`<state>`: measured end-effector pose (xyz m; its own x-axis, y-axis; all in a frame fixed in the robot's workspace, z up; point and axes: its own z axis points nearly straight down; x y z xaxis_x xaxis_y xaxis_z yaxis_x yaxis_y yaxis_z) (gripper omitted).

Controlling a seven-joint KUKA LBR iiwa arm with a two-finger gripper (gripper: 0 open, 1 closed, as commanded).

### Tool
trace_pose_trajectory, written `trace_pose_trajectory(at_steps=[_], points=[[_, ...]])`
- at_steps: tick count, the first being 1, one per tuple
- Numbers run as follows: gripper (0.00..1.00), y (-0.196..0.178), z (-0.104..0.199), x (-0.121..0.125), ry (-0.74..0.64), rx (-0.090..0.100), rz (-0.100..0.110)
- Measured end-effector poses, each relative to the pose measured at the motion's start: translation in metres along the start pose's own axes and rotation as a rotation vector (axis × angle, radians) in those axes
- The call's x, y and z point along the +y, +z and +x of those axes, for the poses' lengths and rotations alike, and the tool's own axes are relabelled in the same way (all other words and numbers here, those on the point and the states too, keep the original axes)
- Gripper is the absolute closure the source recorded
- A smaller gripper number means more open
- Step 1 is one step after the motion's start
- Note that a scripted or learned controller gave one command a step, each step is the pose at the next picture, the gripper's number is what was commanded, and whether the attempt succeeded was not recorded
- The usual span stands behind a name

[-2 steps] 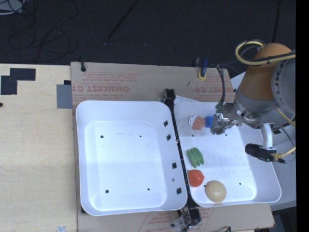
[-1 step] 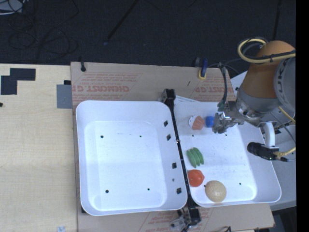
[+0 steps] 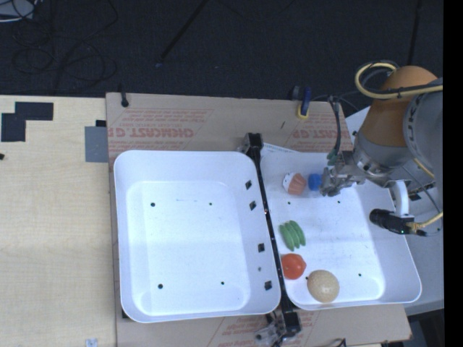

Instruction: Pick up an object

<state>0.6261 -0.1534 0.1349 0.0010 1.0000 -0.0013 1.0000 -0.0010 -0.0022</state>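
The right bin [image 3: 376, 266] holds several small objects. A blue piece [image 3: 315, 182] and an orange-and-white piece [image 3: 295, 185] lie near its far edge. A green ribbed object [image 3: 292, 234] lies by the divider, with a red tomato-like ball [image 3: 293, 266] and a tan round object [image 3: 323, 285] nearer the front. My gripper [image 3: 334, 183] hangs low over the far part of the right bin, just right of the blue piece. I see nothing held between its fingers.
The left bin [image 3: 137, 194] sits beside the right one, split from it by a black divider [image 3: 264, 215]. A black cable end [image 3: 387, 220] hangs over the right bin's right side. Cardboard lies under both bins.
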Motion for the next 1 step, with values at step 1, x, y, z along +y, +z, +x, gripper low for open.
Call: trace_pose_trajectory(at_steps=[1], points=[[1.0, -0.0124, 0.0, -0.0007, -0.001, 0.001, 0.0]])
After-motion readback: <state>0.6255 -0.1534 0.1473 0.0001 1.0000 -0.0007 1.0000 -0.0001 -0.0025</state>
